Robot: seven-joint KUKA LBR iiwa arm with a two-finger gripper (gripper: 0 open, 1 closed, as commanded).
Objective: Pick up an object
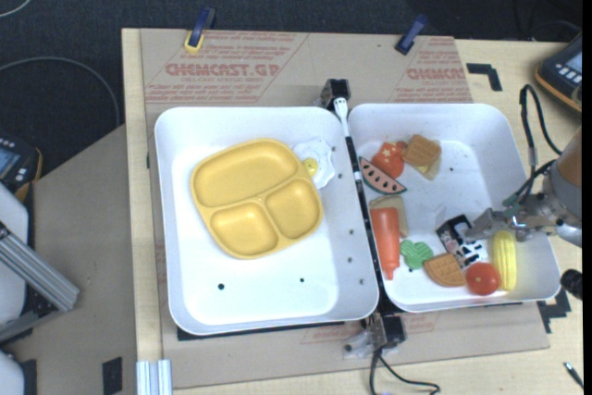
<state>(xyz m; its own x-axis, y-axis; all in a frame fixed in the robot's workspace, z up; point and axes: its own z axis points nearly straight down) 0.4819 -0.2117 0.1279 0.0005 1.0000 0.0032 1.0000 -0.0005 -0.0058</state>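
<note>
Toys (421,222), about nine, fill the right bin (481,129); one yellow tray (254,197) sits left. The gripper (462,231) hangs low among them, its state untellable.

Glossy plastic yellow tray (256,208); smooth white bins (185,199).

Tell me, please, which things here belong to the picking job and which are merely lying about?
Job:
gripper
corn cob
tomato
carrot
watermelon slice
right bin

Lying about:
yellow divided plate
fried egg
left bin
blue clamps
</note>
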